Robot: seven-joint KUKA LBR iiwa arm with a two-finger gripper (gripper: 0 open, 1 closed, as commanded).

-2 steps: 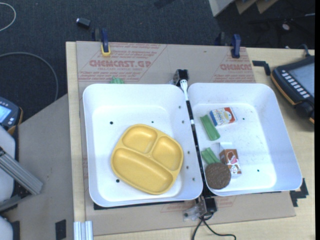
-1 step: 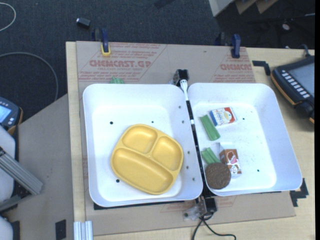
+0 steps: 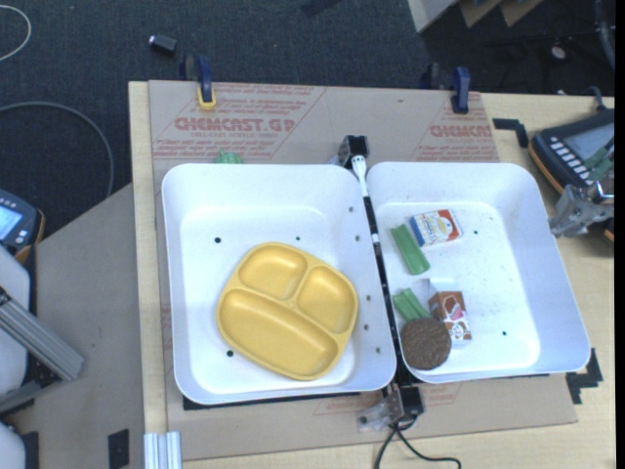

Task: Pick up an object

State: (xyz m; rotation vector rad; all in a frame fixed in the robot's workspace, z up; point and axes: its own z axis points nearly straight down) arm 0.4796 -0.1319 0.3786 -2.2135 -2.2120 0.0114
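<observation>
Yellow divided plate (image 3: pixel 288 308) lies in left bin (image 3: pixel 186 262)

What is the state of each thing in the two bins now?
Yellow divided plate: lying flat in left bin, right side up.
Small carton: lying flat.
Upper green block: lying flat.
Lower green block: lying flat.
Brown packet: lying flat.
Brown round disc: lying flat.

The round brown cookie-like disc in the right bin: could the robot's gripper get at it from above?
Probably yes. The round brown disc lies uncovered near the front wall of the right white bin, overlapping a small brown packet. The bin wall beside it might crowd the gripper.
</observation>
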